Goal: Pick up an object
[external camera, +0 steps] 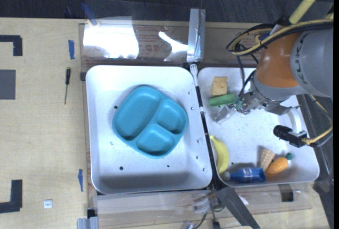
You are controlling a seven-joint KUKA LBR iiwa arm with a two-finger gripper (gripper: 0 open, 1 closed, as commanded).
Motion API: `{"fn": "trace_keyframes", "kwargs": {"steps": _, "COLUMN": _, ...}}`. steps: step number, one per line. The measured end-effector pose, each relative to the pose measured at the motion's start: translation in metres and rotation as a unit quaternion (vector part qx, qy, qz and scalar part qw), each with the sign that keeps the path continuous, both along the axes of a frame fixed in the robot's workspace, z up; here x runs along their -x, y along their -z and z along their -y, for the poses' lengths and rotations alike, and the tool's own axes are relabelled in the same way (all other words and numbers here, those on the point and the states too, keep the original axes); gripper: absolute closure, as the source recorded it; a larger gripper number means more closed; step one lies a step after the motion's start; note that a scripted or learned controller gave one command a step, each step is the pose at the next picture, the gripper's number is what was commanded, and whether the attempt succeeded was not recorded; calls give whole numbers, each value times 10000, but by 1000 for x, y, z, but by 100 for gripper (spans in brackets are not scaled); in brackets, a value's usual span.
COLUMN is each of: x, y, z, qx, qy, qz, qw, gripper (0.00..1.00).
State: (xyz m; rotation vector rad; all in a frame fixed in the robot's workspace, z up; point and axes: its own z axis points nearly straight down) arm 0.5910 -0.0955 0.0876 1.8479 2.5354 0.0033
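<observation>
Where the arm point(296, 63) reaches into the right bin point(312, 169), the gripper point(229, 111) sits low near that bin's upper-left corner, just below a green piece point(221, 99) that lies with its long axis roughly left-to-right. The piece seems to touch the gripper's upper side rather than sit between the jaws, though glare and blur make this uncertain, and whether the gripper is open or closed cannot be told. A cracker point(219, 85) rests just above the green piece. The banana point(221, 153), bottle point(248, 174) and carrot point(277, 165) lie well apart, along the near edge. A blue tray point(150, 120) occupies the left bin point(100, 169).
</observation>
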Motion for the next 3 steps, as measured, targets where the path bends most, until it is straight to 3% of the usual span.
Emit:
{"fn": "trace_keyframes", "kwargs": {"steps": 1, "x": -76, "y": 1, "z": 2, "qx": -3, "qy": 347, "qz": -19, "qw": 9994, "gripper": 0}}
{"fn": "trace_keyframes", "kwargs": {"steps": 2, "x": -76, "y": -10, "z": 1, "qx": 3, "qy": 333, "qz": -27, "qw": 9994, "gripper": 100}}
{"fn": "trace_keyframes", "kwargs": {"steps": 3, "x": -78, "y": -103, "z": -93, "qx": -23, "qy": 743, "qz": 36, "qw": 9972, "gripper": 100}}
